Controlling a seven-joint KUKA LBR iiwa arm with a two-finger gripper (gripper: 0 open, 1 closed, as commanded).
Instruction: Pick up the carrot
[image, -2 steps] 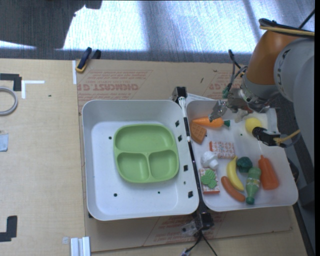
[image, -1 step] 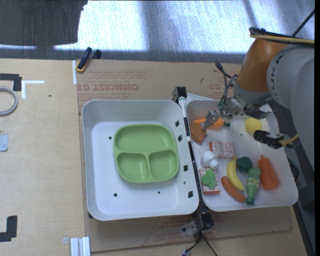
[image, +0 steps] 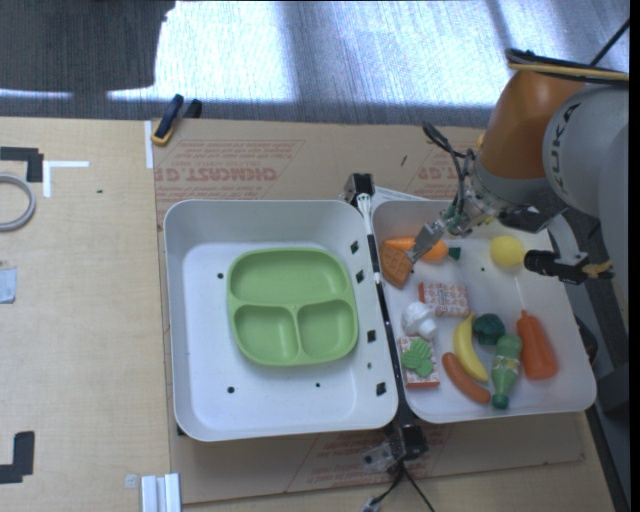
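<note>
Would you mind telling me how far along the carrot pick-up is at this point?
Nothing looks done yet: the carrot lies in the right bin, beside the green bottle. The gripper is low at the bin's far end, over a waffle, well away from the carrot. Left: move across, grasp and lift.

Robot lab: cardboard-covered bench (image: 230, 160), white bins (image: 190, 300)

Just below the gripper (image: 432, 238) lies a waffle-patterned orange wedge (image: 397, 265). Further below it: a red-and-white checked packet (image: 443, 297), a yellow plastic banana (image: 466, 347) and an orange plastic carrot (image: 537, 346). Well to its left sits a pale green divided plate (image: 292, 306) in a white bin (image: 190, 330).
</note>
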